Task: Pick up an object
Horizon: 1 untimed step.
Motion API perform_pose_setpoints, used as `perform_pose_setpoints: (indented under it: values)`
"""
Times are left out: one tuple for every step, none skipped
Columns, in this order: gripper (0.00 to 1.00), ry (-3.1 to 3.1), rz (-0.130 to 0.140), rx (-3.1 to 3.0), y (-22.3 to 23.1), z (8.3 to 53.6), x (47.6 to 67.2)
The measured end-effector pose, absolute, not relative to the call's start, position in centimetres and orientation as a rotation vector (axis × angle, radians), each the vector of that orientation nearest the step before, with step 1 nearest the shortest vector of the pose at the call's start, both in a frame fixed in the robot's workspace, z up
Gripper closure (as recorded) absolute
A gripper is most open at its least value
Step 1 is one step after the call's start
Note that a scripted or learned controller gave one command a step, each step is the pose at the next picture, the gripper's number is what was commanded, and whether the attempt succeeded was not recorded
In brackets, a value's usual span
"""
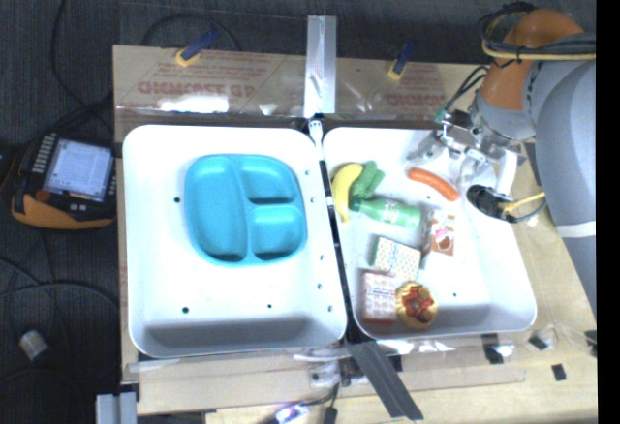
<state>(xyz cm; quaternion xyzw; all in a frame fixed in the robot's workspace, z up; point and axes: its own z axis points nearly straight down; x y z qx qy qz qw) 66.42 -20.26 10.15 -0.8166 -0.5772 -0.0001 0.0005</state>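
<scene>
The right bin [504, 287] holds several small items. A yellow banana [345, 186] lies next to a green piece [367, 177], with a green bottle [389, 212] on its side just below them. An orange-red sausage-shaped item [433, 183] lies toward the far right. Nearer the front are a checked packet [395, 256], a red-and-white packet [378, 292], a round red-brown item [417, 305] and a small carton [443, 238]. My gripper [457, 147] hangs over the bin's far right corner, just above and right of the orange-red item, with nothing seen in it.
The left bin [155, 296] holds a blue divided tray [247, 206]. A metal divider [321, 64] stands between the bins at the back. The grey arm [572, 141] occupies the right side. A handheld pendant [68, 178] lies off the bench at the left.
</scene>
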Motion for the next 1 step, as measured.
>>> perform_pose_setpoints:
  values:
    - [0.0, -2.078, 0.005, -2.364, -19.23, 8.81, 67.0]
